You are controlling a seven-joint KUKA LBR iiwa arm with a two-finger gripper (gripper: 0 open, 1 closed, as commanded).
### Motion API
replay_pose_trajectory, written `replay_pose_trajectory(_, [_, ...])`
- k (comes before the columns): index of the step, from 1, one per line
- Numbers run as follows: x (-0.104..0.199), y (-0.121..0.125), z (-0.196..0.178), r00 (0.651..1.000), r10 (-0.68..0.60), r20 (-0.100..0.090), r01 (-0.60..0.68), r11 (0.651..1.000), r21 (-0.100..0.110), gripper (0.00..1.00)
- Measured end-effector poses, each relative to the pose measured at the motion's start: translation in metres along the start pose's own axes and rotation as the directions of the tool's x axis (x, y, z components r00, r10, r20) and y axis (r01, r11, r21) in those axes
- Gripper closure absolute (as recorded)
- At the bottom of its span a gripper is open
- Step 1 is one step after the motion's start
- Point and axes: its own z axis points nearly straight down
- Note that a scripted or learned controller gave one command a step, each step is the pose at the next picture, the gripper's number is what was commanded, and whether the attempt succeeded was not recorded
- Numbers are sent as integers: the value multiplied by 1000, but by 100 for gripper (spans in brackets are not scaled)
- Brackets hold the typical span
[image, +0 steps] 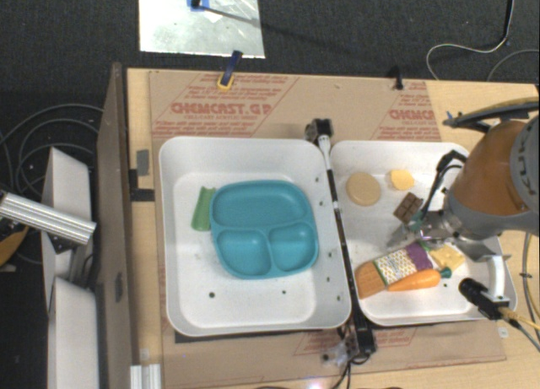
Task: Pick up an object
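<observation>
Two white bins sit side by side on the bench; the gripper (418, 231) hangs low in the right bin (371, 158), its state impossible to tell. Just below it lie a purple piece (418, 254) and a carrot (415, 280), long axis left-right.

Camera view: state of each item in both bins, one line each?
blue divided plate: flat in left bin, compartments bare
green piece: against the plate's left edge
tan disc: flat, right bin
yellow piece: beside the disc
carrot: on its side, right bin
gripper: low over the right bin
</observation>
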Motion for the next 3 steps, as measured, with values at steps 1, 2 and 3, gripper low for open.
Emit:
replay_pose_trajectory(1, [-3,2,-12,1000,3,3,-3,1000,-6,100])
replay_pose_trajectory(2, [-2,2,-11,1000,3,3,-3,1000,-5,0])
replay_pose_trajectory(3, [-33,12,3,1000,4,-2,-4,1000,6,0])
